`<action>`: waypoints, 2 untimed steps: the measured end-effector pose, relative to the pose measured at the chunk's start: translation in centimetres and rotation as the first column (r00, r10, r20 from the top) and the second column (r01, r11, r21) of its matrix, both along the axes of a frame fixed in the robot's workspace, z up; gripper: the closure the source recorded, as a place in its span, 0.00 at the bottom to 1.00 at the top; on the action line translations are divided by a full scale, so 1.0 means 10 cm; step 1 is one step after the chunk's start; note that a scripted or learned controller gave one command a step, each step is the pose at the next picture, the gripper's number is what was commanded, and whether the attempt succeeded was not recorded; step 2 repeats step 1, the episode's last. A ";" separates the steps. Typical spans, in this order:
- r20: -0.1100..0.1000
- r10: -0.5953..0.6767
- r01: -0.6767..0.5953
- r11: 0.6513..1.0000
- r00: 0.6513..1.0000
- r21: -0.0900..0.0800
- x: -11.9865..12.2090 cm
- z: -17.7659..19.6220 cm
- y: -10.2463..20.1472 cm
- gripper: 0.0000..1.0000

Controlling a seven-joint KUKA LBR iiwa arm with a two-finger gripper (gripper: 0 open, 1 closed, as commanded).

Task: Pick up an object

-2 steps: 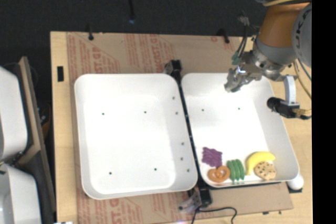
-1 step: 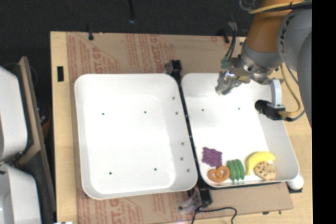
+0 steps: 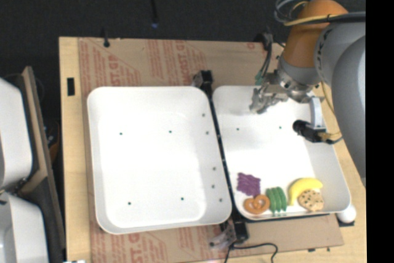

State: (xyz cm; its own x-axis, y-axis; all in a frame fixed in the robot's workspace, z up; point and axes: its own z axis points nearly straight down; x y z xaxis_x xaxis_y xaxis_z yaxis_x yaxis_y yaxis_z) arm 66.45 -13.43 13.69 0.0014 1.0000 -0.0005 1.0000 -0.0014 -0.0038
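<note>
Gripper (image 3: 263,101) of grey arm with orange band: over far end of right shallow white bin (image 3: 320,154), finger spacing cannot be told. Near end of same bin: purple toy cluster (image 3: 248,183), orange pretzel (image 3: 256,204), green ridged piece (image 3: 277,199), yellow banana (image 3: 305,185), speckled cookie (image 3: 311,199). Left shallow white bin (image 3: 98,151) alongside

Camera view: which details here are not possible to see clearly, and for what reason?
- Tool, camera view: small and blurred over the right bin's far end; whether it is open or shut cannot be told.
- Arm, camera view: cut off by the right edge.
- Small items at the right bin's near end, camera view: a purple piece, a pretzel-like piece, a green piece, a banana and a cookie; too small to tell which ones touch.
</note>
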 end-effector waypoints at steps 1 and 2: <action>0.003 0.001 -0.001 1.000 1.000 0.000 0.19 -0.38 -0.16 1.00; 0.003 0.001 -0.001 1.000 1.000 0.000 0.19 -0.38 -0.16 1.00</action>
